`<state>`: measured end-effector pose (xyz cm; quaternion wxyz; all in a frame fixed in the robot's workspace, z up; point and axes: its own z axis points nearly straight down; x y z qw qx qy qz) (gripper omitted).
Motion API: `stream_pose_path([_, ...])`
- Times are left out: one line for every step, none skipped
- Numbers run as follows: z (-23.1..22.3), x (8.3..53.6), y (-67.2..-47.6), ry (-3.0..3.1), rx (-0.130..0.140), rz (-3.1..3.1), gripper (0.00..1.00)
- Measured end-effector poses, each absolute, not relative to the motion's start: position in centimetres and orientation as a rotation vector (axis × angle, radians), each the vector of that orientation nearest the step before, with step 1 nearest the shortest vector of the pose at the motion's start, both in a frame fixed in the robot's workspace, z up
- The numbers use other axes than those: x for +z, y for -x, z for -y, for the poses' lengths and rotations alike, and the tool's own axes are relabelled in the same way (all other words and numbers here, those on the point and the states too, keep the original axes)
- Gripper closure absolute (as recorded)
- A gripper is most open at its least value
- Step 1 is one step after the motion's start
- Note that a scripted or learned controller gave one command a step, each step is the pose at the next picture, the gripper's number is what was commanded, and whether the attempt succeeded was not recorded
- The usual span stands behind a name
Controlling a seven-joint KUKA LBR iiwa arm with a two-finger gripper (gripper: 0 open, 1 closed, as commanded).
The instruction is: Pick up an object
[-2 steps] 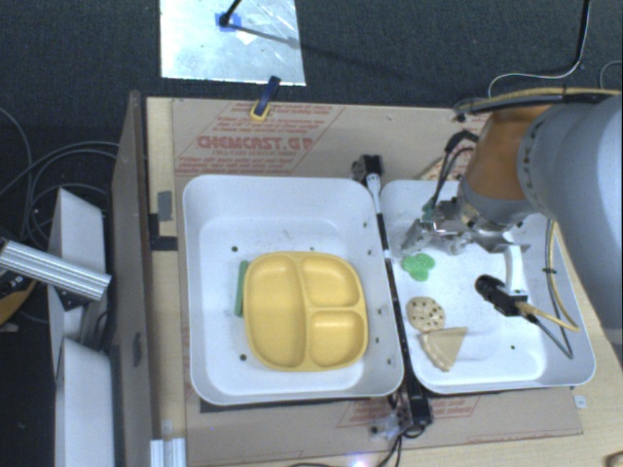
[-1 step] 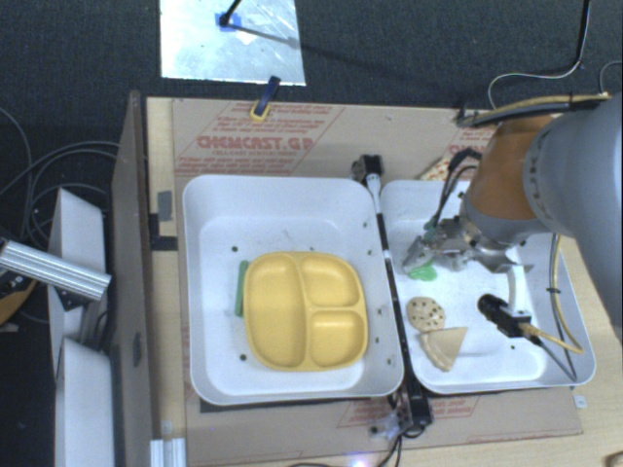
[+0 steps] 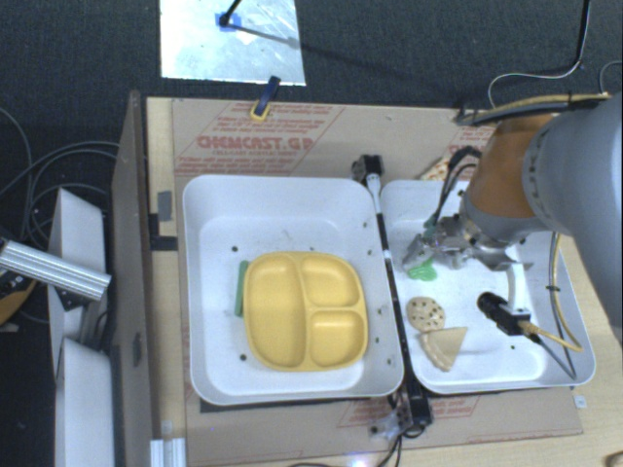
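The grey arm (image 3: 545,173) is reaching in from the right with its orange band showing above the wrist, and it is covering the upper right part of the right bin (image 3: 545,363). The left bin (image 3: 209,290) is sitting just to the left of the gripper (image 3: 426,256), the two bins touching along their shared edge. A yellow divided plate (image 3: 304,309) is lying flat in the left bin, to the left of the gripper and a little nearer the camera. The gripper is hanging low over the upper left part of the right bin, close to the shared edge (whether it is apart or together I cannot tell from this slant). A tan wedge (image 3: 443,345) is lying below the gripper, toward the near rim, and a round speckled cookie (image 3: 424,312) is resting between the wedge and the gripper, touching or almost touching the wedge. A green stick (image 3: 239,288) is lying along the plate's far left side, well apart from the gripper. A small green piece (image 3: 422,272) is lying on the bin floor right at the gripper's tip, partly hidden by it, and nothing shows it being gripped.
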<state>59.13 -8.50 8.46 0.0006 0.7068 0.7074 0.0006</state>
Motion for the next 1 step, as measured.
stream_pose_path([8.47,9.56,-59.22,-2.218,0.005,-2.221,1.0])
